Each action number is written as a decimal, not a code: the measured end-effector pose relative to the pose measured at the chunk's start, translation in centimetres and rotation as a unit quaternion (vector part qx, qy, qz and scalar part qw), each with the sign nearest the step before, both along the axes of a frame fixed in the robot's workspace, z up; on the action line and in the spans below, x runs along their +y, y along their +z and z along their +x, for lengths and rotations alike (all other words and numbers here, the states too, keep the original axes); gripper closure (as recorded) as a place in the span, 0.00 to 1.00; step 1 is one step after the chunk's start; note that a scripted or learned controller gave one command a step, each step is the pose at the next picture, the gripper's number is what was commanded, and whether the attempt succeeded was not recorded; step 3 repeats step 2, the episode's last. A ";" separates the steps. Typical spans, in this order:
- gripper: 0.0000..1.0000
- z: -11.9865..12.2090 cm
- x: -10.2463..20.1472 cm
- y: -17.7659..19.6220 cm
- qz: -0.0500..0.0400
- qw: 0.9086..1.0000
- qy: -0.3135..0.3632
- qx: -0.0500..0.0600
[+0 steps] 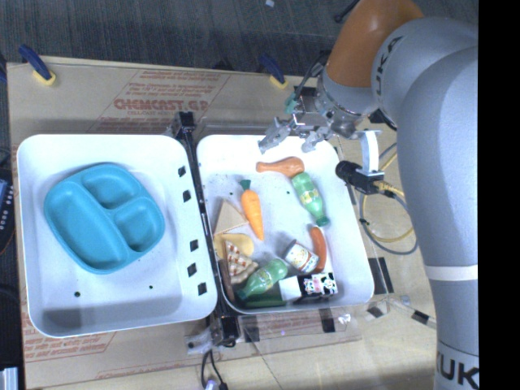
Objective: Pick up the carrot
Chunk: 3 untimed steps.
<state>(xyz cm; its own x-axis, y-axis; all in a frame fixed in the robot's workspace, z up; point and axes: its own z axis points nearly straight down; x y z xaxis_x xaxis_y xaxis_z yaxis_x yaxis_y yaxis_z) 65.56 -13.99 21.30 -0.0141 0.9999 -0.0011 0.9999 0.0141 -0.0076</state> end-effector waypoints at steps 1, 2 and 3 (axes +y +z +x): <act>0.00 -4.0 1.0 -12.4 0.000 0.998 -0.061 0.001; 1.00 -3.8 1.1 -11.1 0.000 0.998 -0.056 0.001; 1.00 -3.8 1.1 -11.1 0.000 0.998 -0.056 0.001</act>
